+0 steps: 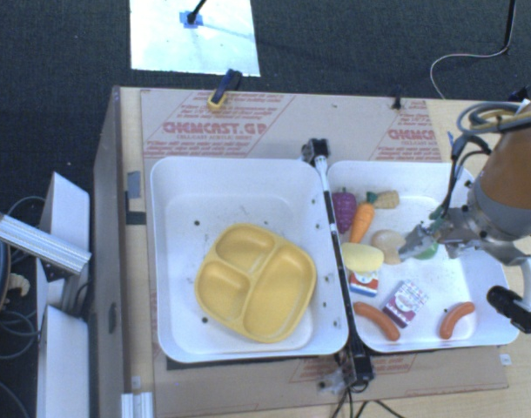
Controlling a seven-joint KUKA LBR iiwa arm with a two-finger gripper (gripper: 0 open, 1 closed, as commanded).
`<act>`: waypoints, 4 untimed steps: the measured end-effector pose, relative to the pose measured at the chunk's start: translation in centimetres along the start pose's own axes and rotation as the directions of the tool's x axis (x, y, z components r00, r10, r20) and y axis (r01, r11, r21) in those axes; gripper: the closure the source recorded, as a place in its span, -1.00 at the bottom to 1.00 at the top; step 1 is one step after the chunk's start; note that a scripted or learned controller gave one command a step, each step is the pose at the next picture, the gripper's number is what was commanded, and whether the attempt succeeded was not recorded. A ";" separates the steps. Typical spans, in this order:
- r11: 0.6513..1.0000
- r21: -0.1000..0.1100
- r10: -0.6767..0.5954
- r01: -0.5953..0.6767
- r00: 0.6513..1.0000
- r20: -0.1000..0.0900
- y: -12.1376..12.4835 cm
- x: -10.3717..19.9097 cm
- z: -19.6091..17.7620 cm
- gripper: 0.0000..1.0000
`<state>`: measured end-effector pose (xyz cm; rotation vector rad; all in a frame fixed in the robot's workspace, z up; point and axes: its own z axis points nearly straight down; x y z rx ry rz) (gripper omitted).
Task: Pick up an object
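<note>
Dark carpet is surrounding the table (pixel 248 116), which is carrying two shallow white bins side by side. The left bin (pixel 174 233) is holding a yellow divided tray (pixel 255 281). The right bin (pixel 496 273) is holding the pickable clutter, and you are working over its middle.

The jaws (pixel 420 243) are hovering low beside a pale round piece (pixel 387 241), with something green (pixel 427 252) right at the tips. You cannot tell from here whether the jaws are apart or together, and nothing is visibly sitting between them.

Working outward: a yellow lemon-like piece (pixel 362 256) is lying just beside the pale one, a carrot (pixel 361 222) and purple grapes (pixel 344 209) are crowding the divider, a small printed packet (pixel 406 302) and two sausages (pixel 376 320) (pixel 457 320) are lying nearer the front.

Risks, as judged: the round pieces are looking likely to roll or squirt sideways under a closing pinch. Tight neighbours are inviting a double contact or a push instead of a grip. The green thing is partly hidden, so you may be aiming at an edge.
</note>
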<state>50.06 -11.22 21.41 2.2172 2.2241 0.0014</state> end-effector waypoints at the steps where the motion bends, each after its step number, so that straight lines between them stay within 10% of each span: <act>1: 1.000 -0.015 0.002 -0.002 1.000 0.003 5.7 2.4 11.3 -1.00; 2: 1.000 -0.011 -0.001 0.001 1.000 0.003 10.8 2.7 11.6 -1.00; 3: 1.000 -0.015 -0.001 0.001 1.000 0.006 10.9 2.6 10.4 1.00; 4: 1.000 -0.004 -0.002 0.002 1.000 -0.001 10.8 8.2 0.1 1.00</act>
